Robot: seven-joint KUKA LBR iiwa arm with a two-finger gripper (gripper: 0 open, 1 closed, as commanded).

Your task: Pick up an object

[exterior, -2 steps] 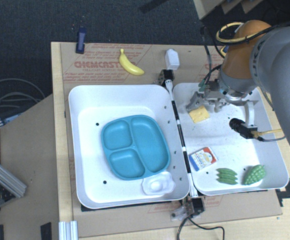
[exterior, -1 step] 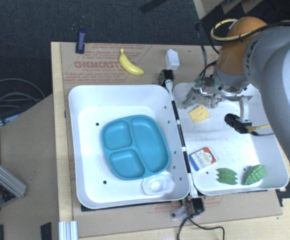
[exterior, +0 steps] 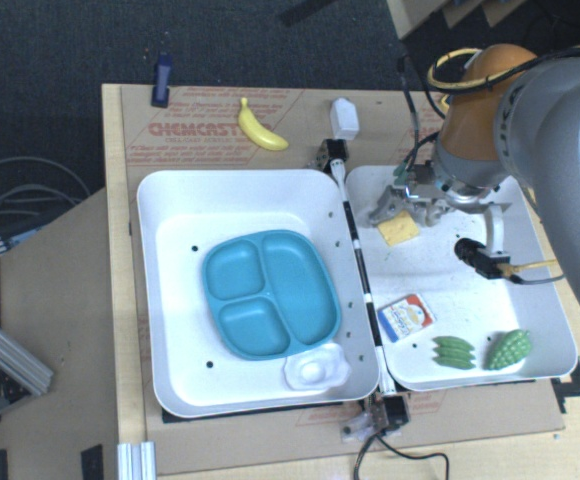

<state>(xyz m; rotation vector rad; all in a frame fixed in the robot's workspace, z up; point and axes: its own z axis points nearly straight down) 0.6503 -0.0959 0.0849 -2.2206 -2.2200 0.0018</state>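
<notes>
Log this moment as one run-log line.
gripper over right bin far end | above yellow block | grasp unconfirmed | blue tray in left bin

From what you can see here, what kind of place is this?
Probably a robot lab test bench, not a kitchen: two white bins on a cardboard-covered board, toy food such as a banana, and loose cables on dark carpet.

You see two bins (exterior: pixel 160 268) of smooth white plastic with a soft sheen. The blue tray (exterior: pixel 268 293) looks like matt moulded plastic. The tabletop (exterior: pixel 200 128) is raw brown cardboard, printed in red. The banana (exterior: pixel 260 128) looks glossy, like plastic. The arm (exterior: pixel 560 138) has a smooth grey shell with a shiny orange band.
</notes>
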